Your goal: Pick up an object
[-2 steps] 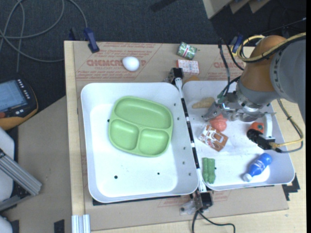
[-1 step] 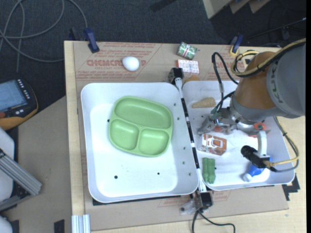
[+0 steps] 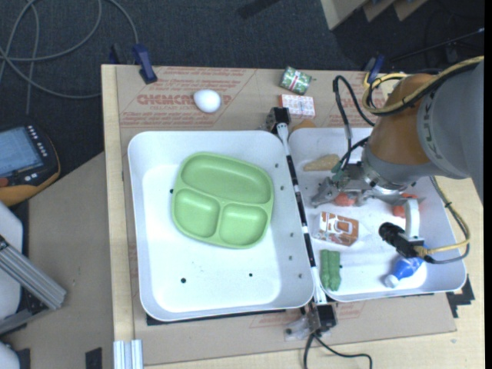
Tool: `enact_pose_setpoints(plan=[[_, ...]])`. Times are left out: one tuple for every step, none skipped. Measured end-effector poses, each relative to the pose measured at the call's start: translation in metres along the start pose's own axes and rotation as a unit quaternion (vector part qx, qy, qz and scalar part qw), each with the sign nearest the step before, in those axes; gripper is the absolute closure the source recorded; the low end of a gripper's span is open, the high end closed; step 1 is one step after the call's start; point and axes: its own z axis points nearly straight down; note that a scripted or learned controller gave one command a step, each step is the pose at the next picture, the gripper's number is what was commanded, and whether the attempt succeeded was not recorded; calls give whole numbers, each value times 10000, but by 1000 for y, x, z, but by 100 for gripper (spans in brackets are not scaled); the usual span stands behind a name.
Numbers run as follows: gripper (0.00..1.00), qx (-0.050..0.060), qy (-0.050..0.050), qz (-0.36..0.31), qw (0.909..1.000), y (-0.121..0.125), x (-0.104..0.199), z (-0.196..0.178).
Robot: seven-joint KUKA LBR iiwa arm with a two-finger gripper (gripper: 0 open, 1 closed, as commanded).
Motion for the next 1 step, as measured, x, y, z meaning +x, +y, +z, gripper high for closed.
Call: enact_pose_setpoints(plan=[[100, -9, 0, 3, 10000, 0, 0, -10]])
